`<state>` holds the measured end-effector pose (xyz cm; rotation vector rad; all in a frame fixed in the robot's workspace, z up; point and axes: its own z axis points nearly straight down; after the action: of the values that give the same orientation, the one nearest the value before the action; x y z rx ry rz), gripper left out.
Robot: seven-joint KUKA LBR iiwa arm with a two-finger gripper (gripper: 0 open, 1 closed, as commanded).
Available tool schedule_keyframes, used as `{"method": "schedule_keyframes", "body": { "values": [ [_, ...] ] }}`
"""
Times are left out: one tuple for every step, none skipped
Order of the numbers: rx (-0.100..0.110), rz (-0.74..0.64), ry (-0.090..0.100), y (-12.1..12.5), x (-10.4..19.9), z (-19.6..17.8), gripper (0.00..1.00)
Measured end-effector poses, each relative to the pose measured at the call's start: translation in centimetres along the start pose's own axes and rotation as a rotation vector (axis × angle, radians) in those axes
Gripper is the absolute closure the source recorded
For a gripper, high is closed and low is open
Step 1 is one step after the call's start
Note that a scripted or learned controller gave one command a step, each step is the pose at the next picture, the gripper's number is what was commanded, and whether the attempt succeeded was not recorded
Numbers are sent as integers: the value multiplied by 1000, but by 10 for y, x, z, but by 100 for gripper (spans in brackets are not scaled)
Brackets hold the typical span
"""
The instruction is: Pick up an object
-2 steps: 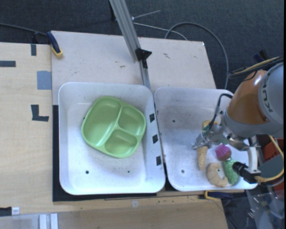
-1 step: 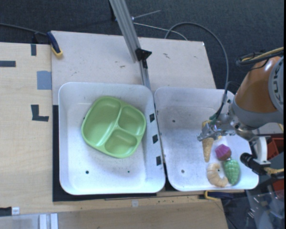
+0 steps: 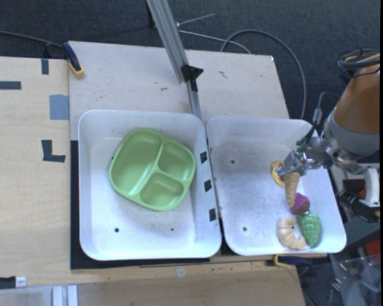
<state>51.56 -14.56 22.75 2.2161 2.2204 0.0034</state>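
Green three-part plate point(image 3: 152, 169), tool point(image 3: 292, 166) above cone point(image 3: 291, 186)

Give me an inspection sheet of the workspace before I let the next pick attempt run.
Surface: two white bins side by side, left bin and right bin, on a bench.
Job's things: in the right bin, a cone-shaped toy, purple piece, croissant, green piece.
Clutter: green divided plate in the left bin.
Gripper: gripper low over the right bin, by the cone; grasp unclear.
Cables: black cable behind the bins.
Surroundings: metal pole, dark floor.
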Motion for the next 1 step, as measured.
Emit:
{"method": "schedule_keyframes", "body": {
  "values": [
    [0, 0, 0, -7, 4, -49, 100]
  ]
}}
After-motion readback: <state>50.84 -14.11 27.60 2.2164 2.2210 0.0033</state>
